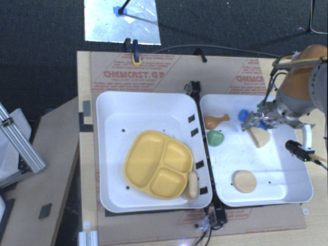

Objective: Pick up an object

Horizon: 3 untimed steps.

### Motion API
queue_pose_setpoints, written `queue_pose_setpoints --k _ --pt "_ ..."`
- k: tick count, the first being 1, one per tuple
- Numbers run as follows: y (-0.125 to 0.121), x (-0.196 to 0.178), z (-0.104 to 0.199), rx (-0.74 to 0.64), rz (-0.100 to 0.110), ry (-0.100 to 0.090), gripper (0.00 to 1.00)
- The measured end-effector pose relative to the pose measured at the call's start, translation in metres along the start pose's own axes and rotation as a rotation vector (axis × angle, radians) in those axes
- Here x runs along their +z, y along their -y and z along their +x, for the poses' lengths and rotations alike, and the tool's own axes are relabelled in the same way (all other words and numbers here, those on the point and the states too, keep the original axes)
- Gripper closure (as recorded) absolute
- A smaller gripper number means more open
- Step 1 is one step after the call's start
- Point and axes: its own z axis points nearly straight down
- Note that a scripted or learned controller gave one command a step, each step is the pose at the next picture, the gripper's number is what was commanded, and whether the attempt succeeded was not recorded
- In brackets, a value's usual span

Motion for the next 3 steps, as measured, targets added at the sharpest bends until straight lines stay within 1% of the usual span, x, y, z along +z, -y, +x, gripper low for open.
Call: queue_pose_setpoints --k 1,2,3 --pt "-0.003 -0.015 -0.001 -0.002 -0.008 0.003 1.0" --pt "-0.014 -0.064 -0.001 -0.002 -0.001 -0.002 1.0" --pt "-0.025 -0.118 -0.007 -0.003 -0.002 -0.001 1.0"
